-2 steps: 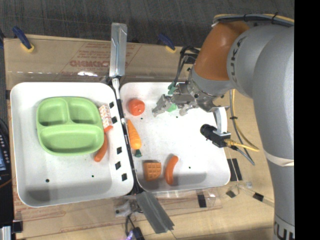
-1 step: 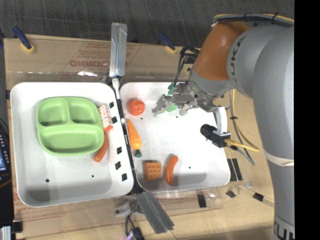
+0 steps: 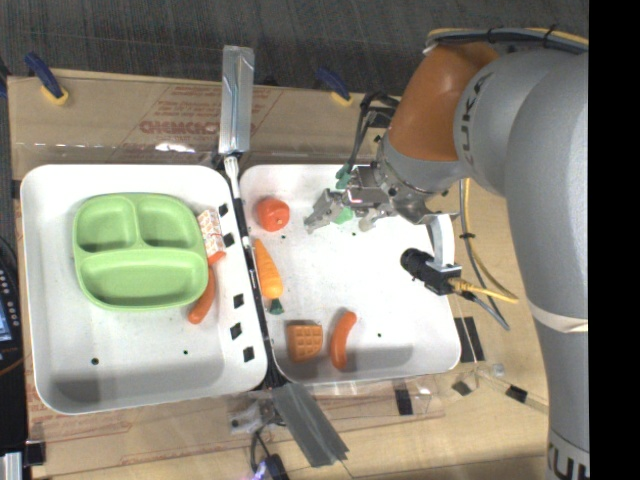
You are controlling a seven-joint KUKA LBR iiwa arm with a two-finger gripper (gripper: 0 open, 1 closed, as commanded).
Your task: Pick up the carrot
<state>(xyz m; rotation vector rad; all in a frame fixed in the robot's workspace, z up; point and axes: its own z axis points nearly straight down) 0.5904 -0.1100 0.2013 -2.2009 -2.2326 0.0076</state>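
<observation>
The carrot [image 3: 267, 272] is orange with a green tip at its lower end, and it lies along the left wall of the right bin [image 3: 400, 298]. My gripper [image 3: 340, 214] hovers over the upper middle of that bin, up and to the right of the carrot and well apart from it. Its two fingers [image 3: 318, 215] are spread, with nothing between them. A red tomato [image 3: 272, 213] sits just left of the gripper.
A waffle piece [image 3: 305, 340] and a sausage [image 3: 342, 339] lie near the right bin's front wall. The left bin [image 3: 60, 348] holds a green divided plate [image 3: 140, 250], a small striped snack [image 3: 210, 231] and another orange sausage [image 3: 203, 304].
</observation>
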